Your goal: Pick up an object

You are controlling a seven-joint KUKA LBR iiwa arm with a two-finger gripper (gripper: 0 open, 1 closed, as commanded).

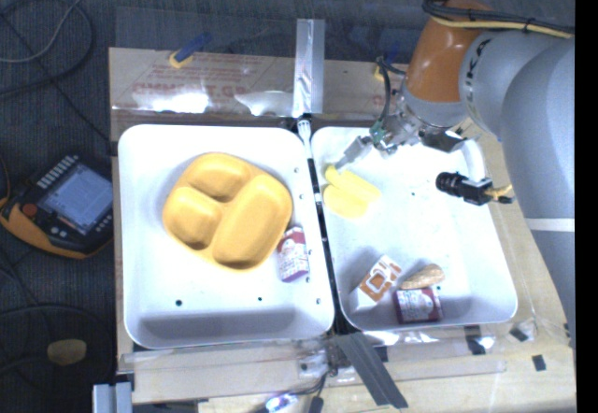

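Closest to the camera, a dark red can [418, 306] lies on its side at the front of the right bin [453, 234], touching a tan roll [422, 275] just behind it. A small orange-and-white box [377, 279] sits just beside them, toward the divider between the bins.

Farther back in the same bin, near its rear corner by the divider, lies a pale yellow lump [349, 195]. The end effector [348, 155] hangs slanted just above the lump's rear edge, reaching in from the grey arm [523, 93] with its orange band [441, 61]. Whether it is wide or narrow I cannot tell, and whether it touches the lump is unclear; nothing is seen held in it.

A big yellow cushion [226, 208] takes up much of the left bin [159, 304]. A small bottle [293, 254] with a red-and-white label leans against the cushion's side nearest the divider.

Behind the bins, a blue clip [190, 49] rests on the tabletop [140, 75]. An orange-edged pendant [58, 204] lies on the floor at the view's left.
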